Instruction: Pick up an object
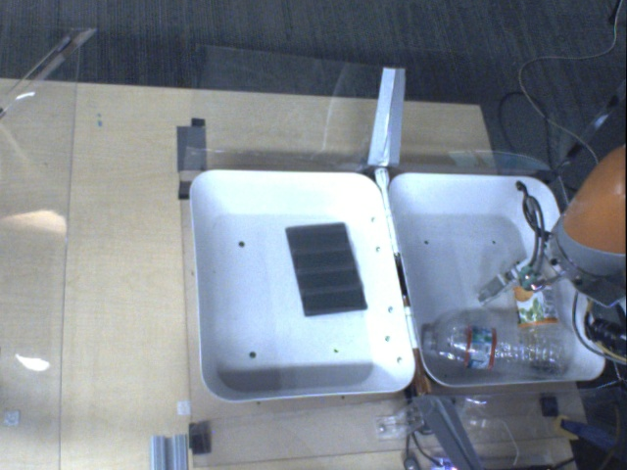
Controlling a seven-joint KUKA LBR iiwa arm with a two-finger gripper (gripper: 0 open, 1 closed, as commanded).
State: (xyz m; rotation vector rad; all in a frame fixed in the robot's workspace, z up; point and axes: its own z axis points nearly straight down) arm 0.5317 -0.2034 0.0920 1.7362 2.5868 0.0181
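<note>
Objects first, from the left: a dark ribbed pad (327,268) lies flat in the middle of the left bin (211,292). Over in the right bin (451,213), a clear plastic bottle (495,349) lies on its side along the near wall. Just above its right end hang the fingers (527,284), low in the bin; whether they're open or closed, can't tell. The arm (598,218) comes in from the right.
</note>
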